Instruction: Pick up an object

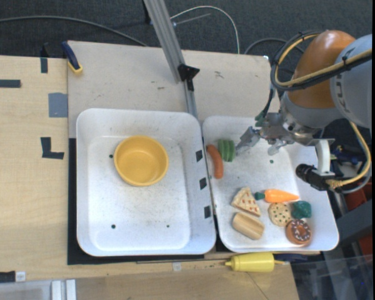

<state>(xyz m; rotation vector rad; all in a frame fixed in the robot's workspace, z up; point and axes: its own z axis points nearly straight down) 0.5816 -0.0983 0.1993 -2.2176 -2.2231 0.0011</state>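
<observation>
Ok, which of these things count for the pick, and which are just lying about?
In play:
gripper, over the right bin
green toy
sausage
carrot
sandwich wedge
bread roll
cookie
donut

Lying about:
yellow bowl, in the left bin
yellow bottle, on the bench edge

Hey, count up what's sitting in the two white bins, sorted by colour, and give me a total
Yellow: 1, the bowl in the left bin.
Green: 2, a green piece and a dark green piece in the right bin.
Orange or red-orange: 2, the sausage and the carrot.
Tan or brown: 4, the sandwich wedge, bread roll, cookie and donut.
Total: 9
</observation>
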